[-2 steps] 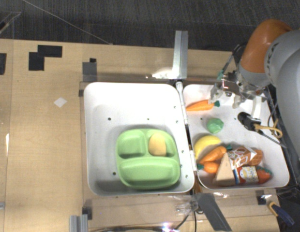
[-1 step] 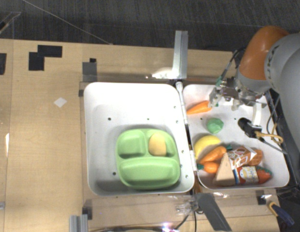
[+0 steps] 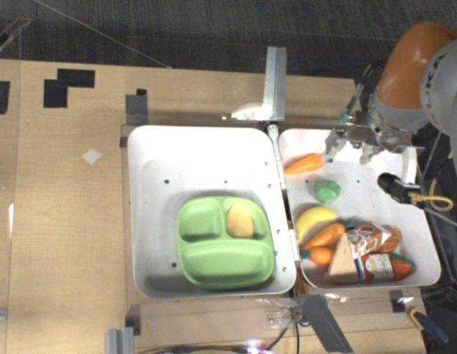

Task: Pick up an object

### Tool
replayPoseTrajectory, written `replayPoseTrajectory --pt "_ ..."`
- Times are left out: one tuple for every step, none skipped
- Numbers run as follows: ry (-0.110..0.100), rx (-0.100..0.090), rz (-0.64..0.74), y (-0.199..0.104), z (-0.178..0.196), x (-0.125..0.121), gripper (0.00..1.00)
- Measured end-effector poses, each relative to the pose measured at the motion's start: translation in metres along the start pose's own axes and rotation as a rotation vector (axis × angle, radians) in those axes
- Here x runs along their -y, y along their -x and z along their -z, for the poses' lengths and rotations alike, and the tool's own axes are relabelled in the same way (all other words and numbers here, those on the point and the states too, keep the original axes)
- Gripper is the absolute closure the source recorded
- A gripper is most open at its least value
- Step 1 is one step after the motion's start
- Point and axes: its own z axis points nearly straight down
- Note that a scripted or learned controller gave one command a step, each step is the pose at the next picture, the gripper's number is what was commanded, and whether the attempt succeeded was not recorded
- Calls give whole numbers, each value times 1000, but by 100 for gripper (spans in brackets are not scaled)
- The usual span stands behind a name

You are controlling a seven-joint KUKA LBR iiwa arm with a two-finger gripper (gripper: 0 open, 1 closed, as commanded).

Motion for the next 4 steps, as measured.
replayPoseTrajectory --pt "1 0 77 -9 -59 -6 0" --pt "4 0 51 -14 -81 -7 0" --pt "14 -4 53 -16 -67 -11 100" --pt "0 -1 -57 -75 54 -18 100"
